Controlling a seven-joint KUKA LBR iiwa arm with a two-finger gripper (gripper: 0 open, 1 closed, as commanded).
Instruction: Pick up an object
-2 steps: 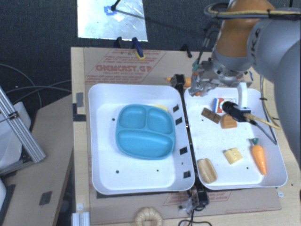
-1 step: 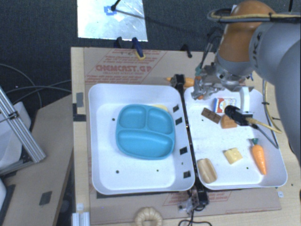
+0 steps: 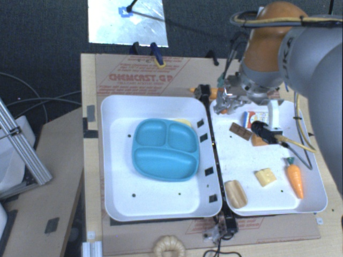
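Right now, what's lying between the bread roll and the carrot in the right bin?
A small pale yellow block lies between the bread roll and the carrot, apart from both, as the camera view shows.

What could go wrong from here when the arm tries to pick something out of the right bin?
The claw hangs by the far corner of the right bin, so a straight descent may strike the wall. The brown block, the nearest item, lies close to a small box and an orange piece; a grab there may just shove them.
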